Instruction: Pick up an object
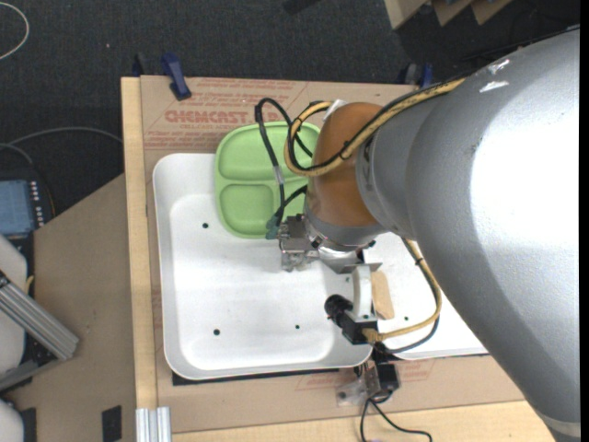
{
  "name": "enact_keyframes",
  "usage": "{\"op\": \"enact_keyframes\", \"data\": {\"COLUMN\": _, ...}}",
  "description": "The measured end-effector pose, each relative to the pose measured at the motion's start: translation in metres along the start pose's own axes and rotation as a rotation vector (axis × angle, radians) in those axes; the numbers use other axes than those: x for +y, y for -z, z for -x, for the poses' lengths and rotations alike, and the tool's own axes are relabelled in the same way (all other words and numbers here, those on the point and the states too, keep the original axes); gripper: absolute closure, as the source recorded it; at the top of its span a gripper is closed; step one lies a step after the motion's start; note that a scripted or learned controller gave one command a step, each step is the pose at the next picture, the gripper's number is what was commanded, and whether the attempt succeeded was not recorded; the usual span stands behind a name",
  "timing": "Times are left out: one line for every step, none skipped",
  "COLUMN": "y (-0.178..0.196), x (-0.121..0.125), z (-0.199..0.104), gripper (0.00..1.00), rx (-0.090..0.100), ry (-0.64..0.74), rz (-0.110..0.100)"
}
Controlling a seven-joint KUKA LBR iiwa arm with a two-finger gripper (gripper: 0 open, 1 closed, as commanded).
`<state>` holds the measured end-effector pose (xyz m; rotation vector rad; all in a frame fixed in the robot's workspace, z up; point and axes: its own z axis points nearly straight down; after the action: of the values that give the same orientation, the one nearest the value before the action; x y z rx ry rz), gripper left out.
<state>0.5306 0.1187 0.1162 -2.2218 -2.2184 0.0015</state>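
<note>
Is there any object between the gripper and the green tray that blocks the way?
Nothing visible does. The gripper is low over the white bin, just beside the lower right edge of the green tray, with bare bin floor around it.

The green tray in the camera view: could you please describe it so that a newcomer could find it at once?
Look at the white bin on the left of the bench. At its far edge, just left of the arm's orange band, lies the green tray, partly over the rim. It is pale green with rounded compartments, the one coloured thing against white.
</note>
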Motion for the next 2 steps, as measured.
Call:
{"op": "enact_keyframes", "data": {"y": 0.154, "x": -0.036, "z": -0.024, "gripper": 1.0, "rx": 0.006, "ry": 0.007, "rz": 0.016}}
{"op": "enact_keyframes", "data": {"y": 0.337, "x": -0.012, "z": -0.11, "gripper": 1.0, "rx": 0.01, "ry": 0.011, "rz": 0.021}}
